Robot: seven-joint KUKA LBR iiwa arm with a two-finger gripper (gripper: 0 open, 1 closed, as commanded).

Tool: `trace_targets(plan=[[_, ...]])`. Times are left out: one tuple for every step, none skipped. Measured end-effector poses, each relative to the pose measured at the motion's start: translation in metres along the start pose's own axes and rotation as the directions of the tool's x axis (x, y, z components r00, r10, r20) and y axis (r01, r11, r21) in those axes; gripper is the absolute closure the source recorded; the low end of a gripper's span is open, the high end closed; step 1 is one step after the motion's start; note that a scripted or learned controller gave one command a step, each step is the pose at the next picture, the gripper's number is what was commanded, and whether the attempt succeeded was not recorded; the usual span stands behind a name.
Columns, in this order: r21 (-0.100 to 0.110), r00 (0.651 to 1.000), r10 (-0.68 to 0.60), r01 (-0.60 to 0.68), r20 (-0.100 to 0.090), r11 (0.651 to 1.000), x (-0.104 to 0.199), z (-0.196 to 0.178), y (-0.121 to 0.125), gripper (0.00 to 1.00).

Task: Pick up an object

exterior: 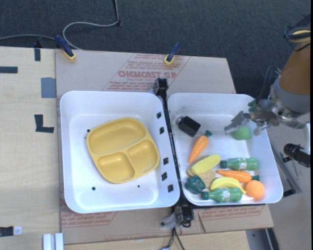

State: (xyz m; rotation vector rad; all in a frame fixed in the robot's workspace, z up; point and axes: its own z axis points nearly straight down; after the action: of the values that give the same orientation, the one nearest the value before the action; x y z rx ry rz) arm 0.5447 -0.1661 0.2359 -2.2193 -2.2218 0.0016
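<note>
Your pincer [246, 123] sits spread wide over the right bin [219, 104]; a green ball [243, 133] lies just beneath its fingers, not gripped; carrot [198, 147] nearby.

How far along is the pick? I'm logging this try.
Done: the gripper has reached the right bin, over a green object by the far wall. In hand: nothing visibly held; whether it grips that object can't be told. Left: grasp and lift. The carrot, banana and bottles lie untouched.
</note>
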Motion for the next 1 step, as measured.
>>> trace_targets(plan=[[0.003, 1.000, -0.001, 0.001, -0.001, 1.000, 0.0682, 0.1063, 0.0258, 0.00]])
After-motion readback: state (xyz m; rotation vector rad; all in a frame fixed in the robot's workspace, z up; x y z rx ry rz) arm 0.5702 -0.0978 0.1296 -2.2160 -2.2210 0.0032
